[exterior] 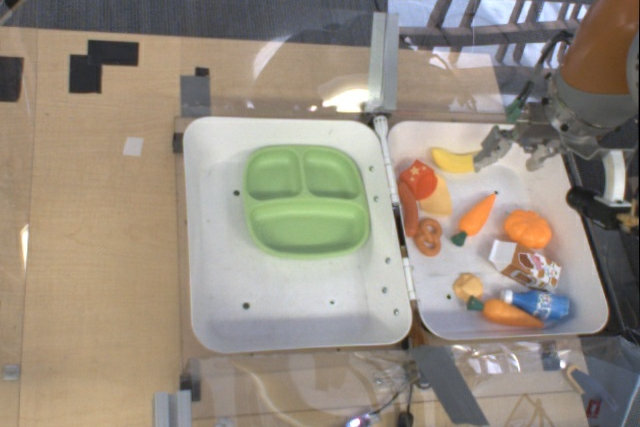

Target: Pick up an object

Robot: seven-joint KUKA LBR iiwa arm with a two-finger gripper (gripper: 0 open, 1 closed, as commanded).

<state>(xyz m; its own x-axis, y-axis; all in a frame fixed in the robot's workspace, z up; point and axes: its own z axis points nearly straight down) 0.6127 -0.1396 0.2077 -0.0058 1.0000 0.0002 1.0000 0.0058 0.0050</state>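
Observation:
The right bin [590, 215] holds several toy foods: a yellow banana [452, 160], a red pepper [418, 180], a cheese wedge [437, 204], a sausage [407, 213], a pretzel [428, 236], a carrot [476, 216], an orange [528, 228], a small carton [531, 268], a blue bottle [539, 305] and a second carrot [506, 314]. My gripper [514, 151] hangs over the back of this bin, just right of the banana. It is open, one finger [490, 151] near the banana's tip, and nothing sits between the fingers.
The left bin [215, 295] holds a green divided plate [305, 200]. A metal divider post [384, 55] stands between the bins at the back. The arm's orange band [605, 35] looms over the right bin's far corner.

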